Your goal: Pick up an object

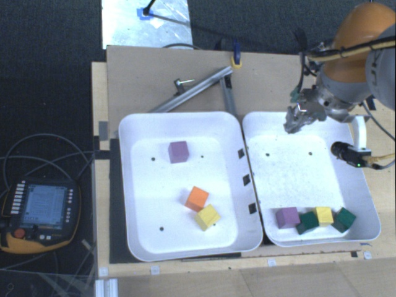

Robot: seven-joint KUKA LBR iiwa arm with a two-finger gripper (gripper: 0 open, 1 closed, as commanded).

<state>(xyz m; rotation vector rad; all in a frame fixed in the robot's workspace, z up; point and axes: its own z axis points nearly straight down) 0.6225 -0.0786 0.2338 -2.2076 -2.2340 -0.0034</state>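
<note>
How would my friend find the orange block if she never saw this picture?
Look in the left white bin, the one with three blocks. Go to the pair touching near its middle, toward the front. The orange block is the farther one, touching the yellow block; the purple block sits alone.

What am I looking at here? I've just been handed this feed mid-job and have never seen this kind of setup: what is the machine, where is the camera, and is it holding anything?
You have one fixed camera above a bench, looking down at a slant. The grey machine with the orange band coming in from the right is a robot arm. Its end effector, the part that grasps, hangs over the far edge of the right bin, and I see no block between its fingers.

Two shallow white bins sit side by side. The left bin has a purple block near the back, and an orange block touching a yellow block nearer the front. The right bin has four blocks in a row along its near wall: purple, dark green, yellow, dark green.

The device with a screen on the left is off the bench.
</note>
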